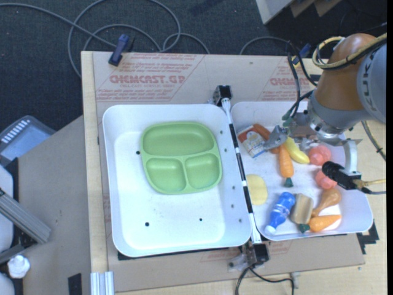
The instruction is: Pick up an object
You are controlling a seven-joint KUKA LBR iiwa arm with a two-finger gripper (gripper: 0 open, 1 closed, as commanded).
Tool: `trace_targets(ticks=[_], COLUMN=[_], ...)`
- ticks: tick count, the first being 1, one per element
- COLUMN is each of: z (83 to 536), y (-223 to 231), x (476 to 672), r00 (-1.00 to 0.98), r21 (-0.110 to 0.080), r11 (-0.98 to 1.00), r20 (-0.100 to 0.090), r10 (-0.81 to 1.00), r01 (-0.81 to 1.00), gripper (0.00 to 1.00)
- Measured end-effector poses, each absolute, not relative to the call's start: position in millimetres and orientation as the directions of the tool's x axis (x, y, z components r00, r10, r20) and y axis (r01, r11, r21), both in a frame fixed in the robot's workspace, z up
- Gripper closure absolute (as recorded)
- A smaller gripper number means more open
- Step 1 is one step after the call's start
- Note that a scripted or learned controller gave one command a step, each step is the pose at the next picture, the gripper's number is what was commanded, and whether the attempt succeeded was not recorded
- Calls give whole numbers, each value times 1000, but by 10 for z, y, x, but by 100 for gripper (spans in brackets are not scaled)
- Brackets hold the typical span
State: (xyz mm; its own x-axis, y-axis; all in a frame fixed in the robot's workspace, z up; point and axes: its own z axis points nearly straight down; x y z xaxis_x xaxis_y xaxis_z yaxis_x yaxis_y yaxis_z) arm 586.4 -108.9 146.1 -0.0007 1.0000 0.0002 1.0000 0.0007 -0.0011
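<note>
Dark carpet floor [49,35] surrounds my brown bench [184,78]; loose grey cables [123,17] loop across it behind the bench.

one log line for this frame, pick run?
arm: over right white bin | gripper: low among toy food, beside orange carrot | grasp: unconfirmed | left white bin: green divided tray

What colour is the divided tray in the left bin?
Light green plastic divided tray, clearest in the camera view.

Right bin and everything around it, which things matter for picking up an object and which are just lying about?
For the job:
gripper
right bin
carrot
banana
blue bottle

Lying about:
green tray
left bin
blue clip
cables
</note>
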Motion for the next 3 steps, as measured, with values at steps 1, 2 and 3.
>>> trace_targets(ticks=[1,2,3], z=[842,845,844], y=[-1216,-1286,-1194], x=[5771,5566,5457], r00=[0,0,1], r21=[-2,-3,-3], r11=[0,0,-1], r20=[1,1,1], r10=[1000,1000,1000], r01=[1000,1000,1000], gripper=[0,0,0])
